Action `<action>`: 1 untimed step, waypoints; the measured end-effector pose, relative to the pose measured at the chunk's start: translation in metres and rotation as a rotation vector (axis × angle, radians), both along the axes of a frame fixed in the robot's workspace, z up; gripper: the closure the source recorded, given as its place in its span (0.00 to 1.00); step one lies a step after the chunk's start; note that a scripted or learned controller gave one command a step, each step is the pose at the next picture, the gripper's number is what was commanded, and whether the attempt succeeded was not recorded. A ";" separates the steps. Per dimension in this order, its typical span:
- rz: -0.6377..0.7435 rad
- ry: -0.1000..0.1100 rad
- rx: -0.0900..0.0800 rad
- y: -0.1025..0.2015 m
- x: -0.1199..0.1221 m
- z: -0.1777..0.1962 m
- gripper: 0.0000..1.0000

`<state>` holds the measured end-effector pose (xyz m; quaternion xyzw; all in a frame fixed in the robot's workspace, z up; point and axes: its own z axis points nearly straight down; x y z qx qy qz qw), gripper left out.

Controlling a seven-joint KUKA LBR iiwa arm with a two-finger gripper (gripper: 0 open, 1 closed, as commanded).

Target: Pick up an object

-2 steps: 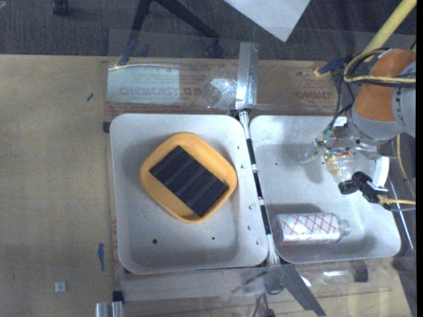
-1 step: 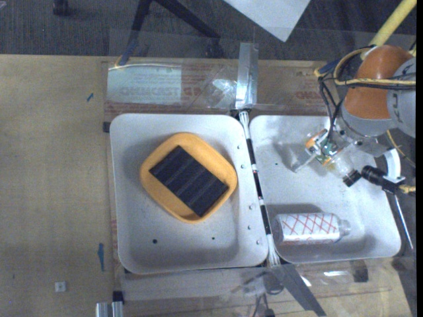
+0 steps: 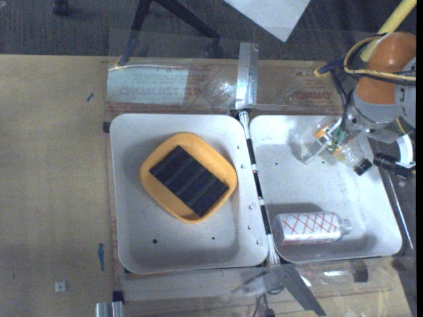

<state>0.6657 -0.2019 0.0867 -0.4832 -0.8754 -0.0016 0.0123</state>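
In the left bin (image 3: 132, 243) an orange-yellow pad with a black ribbed top (image 3: 188, 177) lies near the middle. A clear bottle with a red criss-cross label (image 3: 310, 226) lies on its side near the front edge of the right bin (image 3: 370, 210). The grey arm with its orange band (image 3: 390, 58) comes in from the upper right. My gripper (image 3: 325, 141) hangs low over the back part of the right bin, well behind the bottle and apart from it. Nothing is visibly between its tips.
A metal divider post (image 3: 247, 78) stands behind the seam between the bins, with clear plastic sheets taped on the bench behind it. Black cables (image 3: 390, 164) hang off the wrist at the right bin's rim. An office chair base (image 3: 152, 5) stands on the floor beyond.
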 end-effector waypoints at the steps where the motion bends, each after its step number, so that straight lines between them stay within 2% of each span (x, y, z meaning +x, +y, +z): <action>1: 0.001 0.006 0.001 0.001 -0.001 0.007 1.00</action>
